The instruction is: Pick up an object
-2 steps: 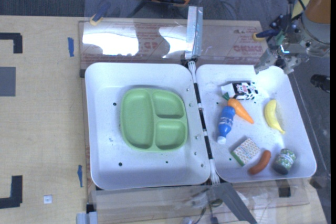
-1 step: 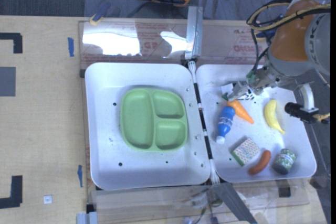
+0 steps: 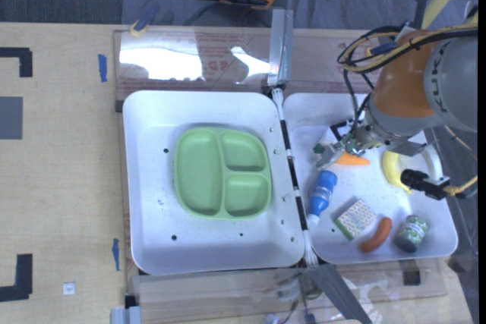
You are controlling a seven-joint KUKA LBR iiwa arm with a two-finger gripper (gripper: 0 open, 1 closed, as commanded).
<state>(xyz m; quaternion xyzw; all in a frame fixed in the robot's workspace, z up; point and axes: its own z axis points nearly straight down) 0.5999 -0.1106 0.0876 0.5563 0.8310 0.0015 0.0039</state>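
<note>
Two shallow white bins sit side by side on the tan wooden tabletop (image 3: 61, 163). The left white bin (image 3: 144, 133) holds a light green plastic plate with three sections (image 3: 223, 172), lying flat near the middle.

The right white bin (image 3: 444, 243) holds the small things. The big grey arm with the orange band (image 3: 406, 87) comes in from the right and bends down into this bin's upper part. Its gripper (image 3: 351, 142) is low, just over a small orange carrot-shaped toy (image 3: 352, 159) — the two look very close, maybe touching, but it is too small and blurry to see if the gripper is spread or pinching.

A yellow banana toy (image 3: 392, 168) lies just to the right of the carrot. A blue and white plastic bottle (image 3: 322, 193) lies tilted below and to the left of the gripper, near the wall between the bins. A little square patterned packet (image 3: 355, 218) lies below the gripper, and a reddish-brown sausage toy (image 3: 376, 234) lies just beside the packet. A small dark round jar (image 3: 411, 231) sits in the lower right corner, well apart from the gripper.
</note>
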